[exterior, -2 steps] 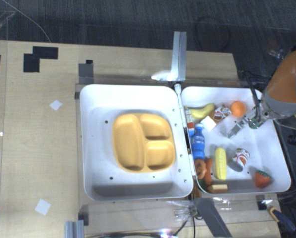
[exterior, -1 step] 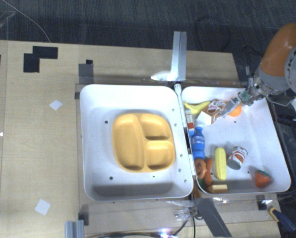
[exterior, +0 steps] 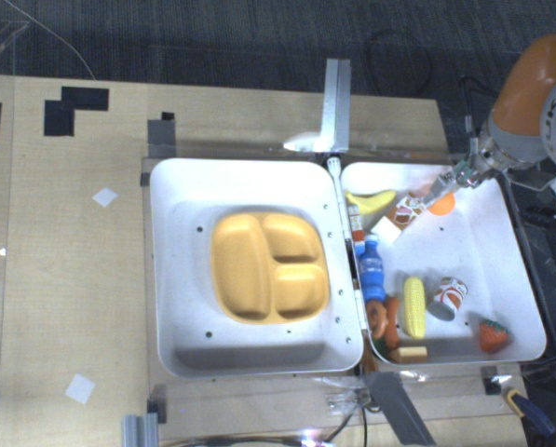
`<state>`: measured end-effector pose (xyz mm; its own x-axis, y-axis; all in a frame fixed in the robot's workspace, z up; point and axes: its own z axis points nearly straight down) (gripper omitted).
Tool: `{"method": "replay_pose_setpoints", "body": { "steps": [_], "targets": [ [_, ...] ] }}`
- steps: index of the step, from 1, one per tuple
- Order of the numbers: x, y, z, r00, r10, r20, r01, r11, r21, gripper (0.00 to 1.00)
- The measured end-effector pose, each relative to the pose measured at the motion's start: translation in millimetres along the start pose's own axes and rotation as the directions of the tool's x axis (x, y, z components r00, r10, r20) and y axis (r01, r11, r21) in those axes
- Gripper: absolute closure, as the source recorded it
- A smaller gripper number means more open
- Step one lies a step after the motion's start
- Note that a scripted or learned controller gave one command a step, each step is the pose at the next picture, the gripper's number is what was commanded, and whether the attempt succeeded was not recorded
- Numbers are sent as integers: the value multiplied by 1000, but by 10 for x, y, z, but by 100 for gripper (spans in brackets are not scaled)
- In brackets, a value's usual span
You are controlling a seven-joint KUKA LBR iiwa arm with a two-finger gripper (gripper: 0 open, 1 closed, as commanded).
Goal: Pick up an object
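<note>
Hovering my pincer (exterior: 445,190) over the right bin (exterior: 524,277).
Can't tell its state; I'm aiming squarely at the orange ball (exterior: 441,205).

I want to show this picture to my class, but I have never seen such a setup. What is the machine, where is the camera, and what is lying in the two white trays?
The picture comes from one camera fixed above a wooden bench, looking down at a slant. The machine is a robot arm, grey with an orange band, reaching in from the right. Its gripper hovers at the far end of the right bin. I cannot tell whether it holds anything. The left bin holds a yellow divided tray. The right bin holds small toys: a banana, a blue bottle, a corn cob, a red-and-white can and a strawberry.
</note>
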<state>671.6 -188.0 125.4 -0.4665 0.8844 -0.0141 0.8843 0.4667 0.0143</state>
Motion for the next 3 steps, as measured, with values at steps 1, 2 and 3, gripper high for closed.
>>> {"method": "replay_pose_setpoints", "body": {
  "steps": [1,2,3],
  "targets": [
    [244,152,-1051,986,169,-4,-169,986,2,100],
    [936,-302,-871,985,170,-10,-169,985,12,100],
    [1105,-358,-131,960,281,-10,-281,959,17,100]
  ]
}}
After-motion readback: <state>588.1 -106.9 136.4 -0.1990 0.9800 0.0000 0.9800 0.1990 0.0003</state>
